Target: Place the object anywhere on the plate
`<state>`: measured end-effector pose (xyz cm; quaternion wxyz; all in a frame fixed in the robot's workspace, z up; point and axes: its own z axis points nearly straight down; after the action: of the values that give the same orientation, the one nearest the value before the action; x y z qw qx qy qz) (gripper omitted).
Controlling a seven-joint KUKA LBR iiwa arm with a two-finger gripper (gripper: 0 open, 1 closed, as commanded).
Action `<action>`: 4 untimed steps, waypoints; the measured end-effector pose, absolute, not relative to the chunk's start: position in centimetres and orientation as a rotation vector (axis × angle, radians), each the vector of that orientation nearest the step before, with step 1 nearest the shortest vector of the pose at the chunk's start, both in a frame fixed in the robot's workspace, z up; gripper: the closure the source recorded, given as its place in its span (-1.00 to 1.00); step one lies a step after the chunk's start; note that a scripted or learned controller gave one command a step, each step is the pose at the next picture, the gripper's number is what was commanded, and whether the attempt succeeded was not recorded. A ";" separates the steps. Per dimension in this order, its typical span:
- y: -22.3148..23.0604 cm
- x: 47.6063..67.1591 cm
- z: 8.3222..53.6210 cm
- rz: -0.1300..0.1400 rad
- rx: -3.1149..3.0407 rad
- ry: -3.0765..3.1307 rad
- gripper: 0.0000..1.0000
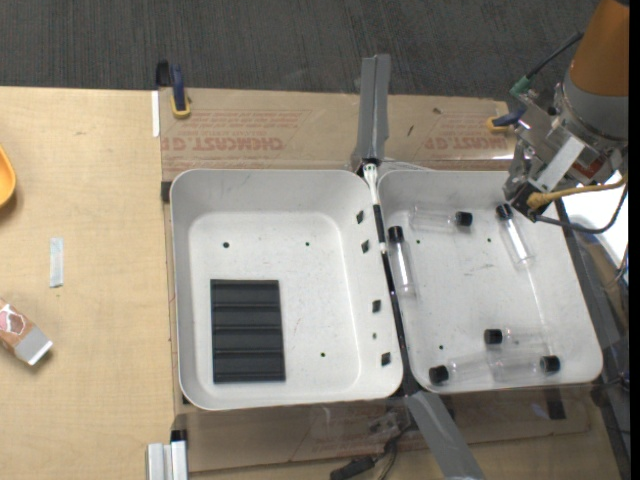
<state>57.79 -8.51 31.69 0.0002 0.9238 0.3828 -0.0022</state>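
Note:
A dark ribbed rectangular plate (247, 331) lies flat in the left white bin (190, 268), toward its front left. My gripper (512, 206) hangs over the back right part of the right bin (580, 308), far from the plate. Just below it a clear tube with a black cap (516, 243) lies on the bin floor; whether the gripper touches it is unclear. Other clear tubes with black caps lie in the same bin: one along the left wall (400, 260), one near the back (440, 219), and some along the front (497, 365).
A grey divider bar (374, 108) rises between the bins at the back. Blue clamps (176, 86) hold the cardboard underlay. On the wooden bench to the left lie a small wrapped item (22, 335) and a pale strip (56, 262). Cables (585, 203) trail by the arm.

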 end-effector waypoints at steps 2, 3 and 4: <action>5.4 47.8 27.6 -0.008 2.718 1.578 1.00; 12.8 47.7 19.0 -0.011 2.505 1.899 1.00; 20.3 47.6 9.9 -0.011 2.292 2.151 1.00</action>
<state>47.62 20.32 9.93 -0.0010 0.7293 0.6842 -0.0035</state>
